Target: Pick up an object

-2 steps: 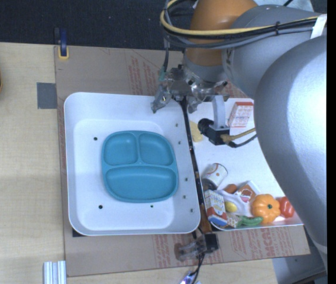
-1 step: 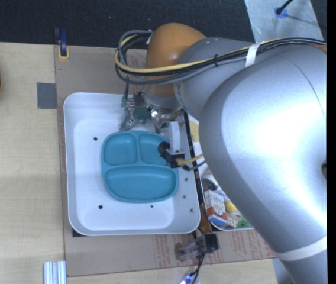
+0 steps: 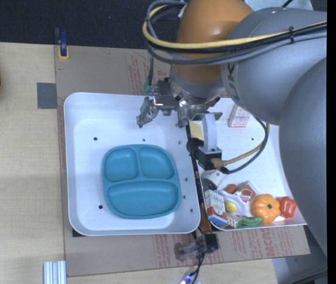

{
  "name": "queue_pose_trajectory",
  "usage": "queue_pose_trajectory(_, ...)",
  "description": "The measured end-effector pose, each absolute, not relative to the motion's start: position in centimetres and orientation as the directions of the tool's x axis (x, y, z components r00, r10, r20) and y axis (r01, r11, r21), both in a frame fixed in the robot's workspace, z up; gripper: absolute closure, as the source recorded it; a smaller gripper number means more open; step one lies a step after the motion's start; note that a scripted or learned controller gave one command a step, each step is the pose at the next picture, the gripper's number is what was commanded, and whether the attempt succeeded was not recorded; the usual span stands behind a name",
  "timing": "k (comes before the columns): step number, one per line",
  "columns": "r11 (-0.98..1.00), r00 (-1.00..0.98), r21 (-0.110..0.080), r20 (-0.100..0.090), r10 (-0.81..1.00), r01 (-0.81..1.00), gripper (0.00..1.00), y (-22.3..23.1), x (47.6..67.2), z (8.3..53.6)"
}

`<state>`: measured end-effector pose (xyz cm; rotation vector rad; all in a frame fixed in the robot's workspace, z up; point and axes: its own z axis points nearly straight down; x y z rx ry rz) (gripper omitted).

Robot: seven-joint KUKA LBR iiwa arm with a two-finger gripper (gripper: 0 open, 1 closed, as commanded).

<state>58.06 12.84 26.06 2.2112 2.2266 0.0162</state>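
We log a gripper [image 3: 162, 116] at the far edge of the left bin [image 3: 79, 158], fingers apart, holding nothing. A blue divided plate [image 3: 140, 181] lies in that bin. The right bin [image 3: 262, 152] holds a small orange pumpkin [image 3: 265, 207], a red pepper [image 3: 287, 206] and other toy foods at its near edge.

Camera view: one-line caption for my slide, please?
Gripper over left bin above blue divided plate; toys piled in right bin.
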Motion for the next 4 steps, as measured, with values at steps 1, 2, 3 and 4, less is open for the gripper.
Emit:
queue_pose_trajectory(1, 0.010, -0.010, -0.012, -0.004, 1.000, 1.000, 0.00, 15.7, 62.0, 16.0)
queue_pose_trajectory(2, 0.010, -0.011, 0.011, 0.005, 1.000, 1.000, 0.00, 21.6, 65.8, 27.8)
queue_pose_trajectory(3, 0.013, -0.013, -0.005, -0.003, 1.000, 1.000, 1.00, 21.3, 65.6, 28.1)
queue_pose_trajectory(4, 0.000, 0.000, -0.005, -0.003, 1.000, 1.000, 1.00, 15.8, 62.4, 28.5)
